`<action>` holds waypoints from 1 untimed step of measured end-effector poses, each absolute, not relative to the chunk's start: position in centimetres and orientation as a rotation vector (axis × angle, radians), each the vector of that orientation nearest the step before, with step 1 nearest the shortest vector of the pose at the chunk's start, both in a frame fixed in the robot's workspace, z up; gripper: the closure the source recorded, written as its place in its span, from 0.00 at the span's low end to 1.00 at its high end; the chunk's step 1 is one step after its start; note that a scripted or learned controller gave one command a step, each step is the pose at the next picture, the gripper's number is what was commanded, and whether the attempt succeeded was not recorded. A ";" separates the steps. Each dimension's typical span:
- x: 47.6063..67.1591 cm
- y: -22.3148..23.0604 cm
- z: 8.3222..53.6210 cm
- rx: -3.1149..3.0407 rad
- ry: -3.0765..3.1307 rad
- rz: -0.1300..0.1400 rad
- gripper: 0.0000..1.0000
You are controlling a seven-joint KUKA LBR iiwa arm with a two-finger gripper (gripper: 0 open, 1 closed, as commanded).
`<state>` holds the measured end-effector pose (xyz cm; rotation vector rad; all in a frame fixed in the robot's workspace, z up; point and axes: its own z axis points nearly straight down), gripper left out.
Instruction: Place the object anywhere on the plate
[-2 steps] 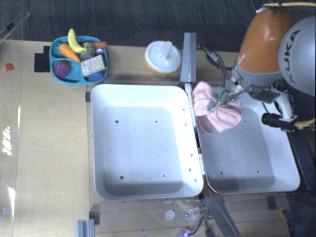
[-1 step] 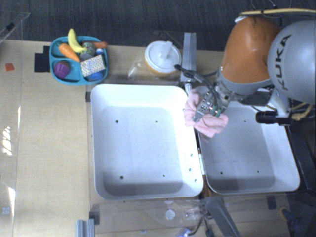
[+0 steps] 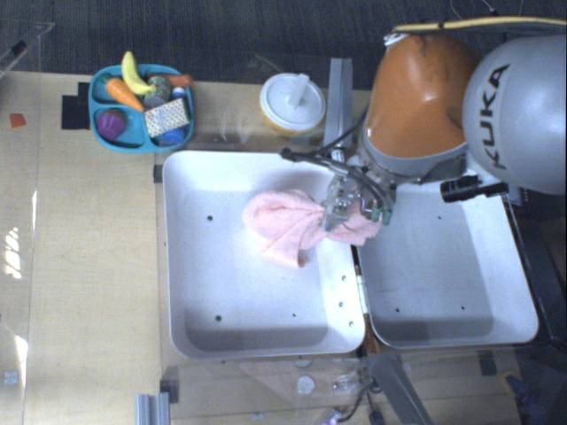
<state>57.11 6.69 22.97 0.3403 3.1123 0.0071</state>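
Observation:
A pink cloth point(image 3: 282, 222) lies crumpled in the right half of the left white bin point(image 3: 204, 282). Its right end is gathered up and drawn toward the divider between the bins. My gripper point(image 3: 339, 209) hangs under the orange wrist band right at that gathered end, and its fingers are shut on a fold of the cloth. A bit of pink fabric point(image 3: 365, 231) spills past the fingers over the bin edge. The blue divided plate point(image 3: 100, 106) sits on the bench at the far left, beyond the bins, and bears toy food.
A banana point(image 3: 133, 73), a carrot point(image 3: 122, 94), a purple piece point(image 3: 111, 124) and a patterned block point(image 3: 168, 116) fill the plate's compartments. A lidded yellow cup point(image 3: 292, 103) stands behind the left bin. The right bin point(image 3: 452, 282) lies under the arm.

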 end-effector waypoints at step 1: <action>55.3 11.1 23.3 -0.003 3.132 0.006 1.00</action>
